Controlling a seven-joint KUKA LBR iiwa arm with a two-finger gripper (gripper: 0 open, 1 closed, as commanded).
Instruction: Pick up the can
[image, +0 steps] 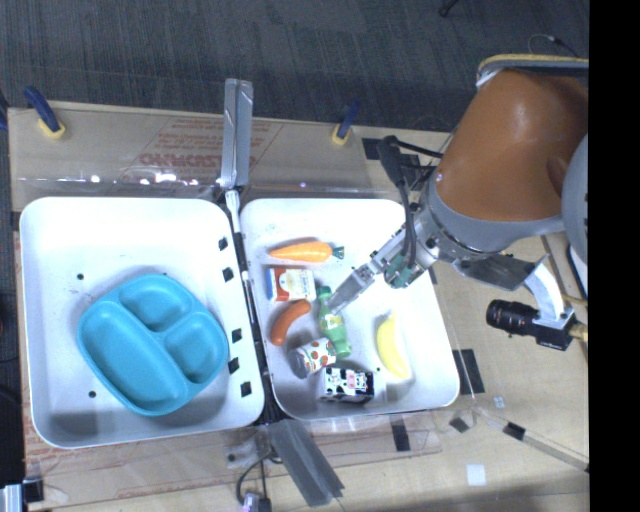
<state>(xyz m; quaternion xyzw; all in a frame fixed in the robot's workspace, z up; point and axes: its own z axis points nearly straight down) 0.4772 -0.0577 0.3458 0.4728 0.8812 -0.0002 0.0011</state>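
The can (316, 355), small with a red, orange and white label, lies on its side in the right bin (425, 225), near the bin's front middle. My gripper (336, 298) reaches down and to the left from the wrist and ends in the middle of that bin. Its tip is just above a green bottle (334, 332) and about a can's length up and right of the can. It does not touch the can, and I see nothing held in it.
Around the can lie a brown sausage (290, 319), a red-and-white carton (292, 284), a carrot (300, 251), a black-and-white box (347, 383) and a banana (391, 347). The left bin (60, 225) holds a blue divided plate (150, 343).
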